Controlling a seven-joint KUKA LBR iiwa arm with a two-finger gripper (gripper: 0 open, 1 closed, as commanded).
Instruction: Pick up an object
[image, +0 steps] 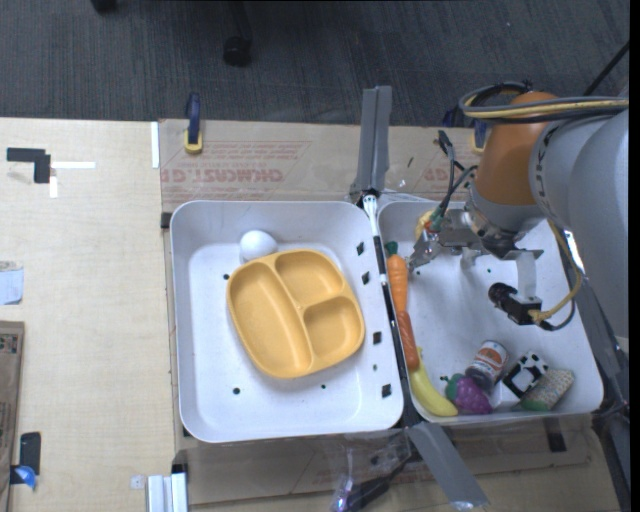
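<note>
I take the carrot (399, 296) as my landmark; it lies long and slim along the left wall of the right bin (560, 300), and everything I could pick sits in that bin.

Nearest me, below the carrot's tip, a curved yellow banana (430, 392) hugs the bin's front corner. Right of it sit a purple lump (470, 394), a small can (488, 360) with a red label, a black-and-white block (527, 373) and a knobbly green-ended piece (548, 390), packed close and touching. I judge that cluster awkward: rounded, slick shapes crowd each other.

The carrot looks the better choice, firm and tapered, though tight against the wall, so I would close across its width.

Beyond the carrot's top end, to its right, hangs the tool (428, 243); I cannot tell whether it is released or clenched, and I see nothing held in it.

Left of the carrot, the other bin (200, 330) holds a smooth yellow tray (296, 311) and a white ball (258, 243).
</note>
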